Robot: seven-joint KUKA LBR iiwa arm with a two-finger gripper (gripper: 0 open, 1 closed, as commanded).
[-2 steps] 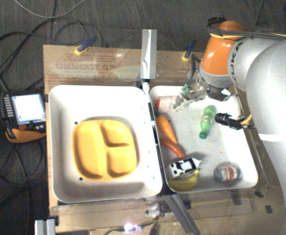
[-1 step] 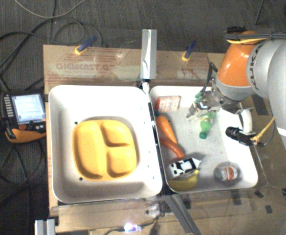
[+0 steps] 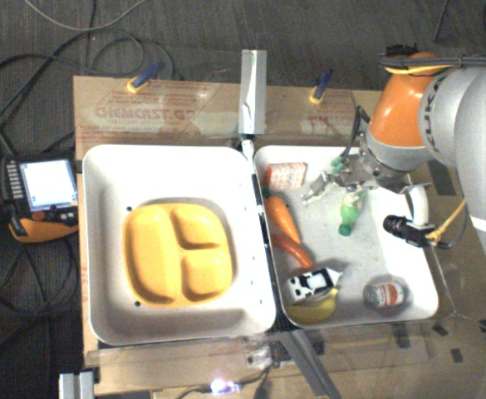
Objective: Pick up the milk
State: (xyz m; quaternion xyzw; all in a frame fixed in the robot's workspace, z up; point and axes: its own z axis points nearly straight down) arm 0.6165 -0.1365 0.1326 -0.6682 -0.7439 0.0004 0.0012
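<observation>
the milk (image 3: 314,283) lies at the near edge of the right bin (image 3: 409,293), touching a banana (image 3: 316,307) and a carrot (image 3: 286,229). the claw (image 3: 336,181), spread and empty, hangs far from it, so a grasp could catch these neighbours.

The bench (image 3: 176,110) is carrying two white bins. The left bin (image 3: 101,223) is lying beside the right bin (image 3: 409,260), rims touching
</observation>
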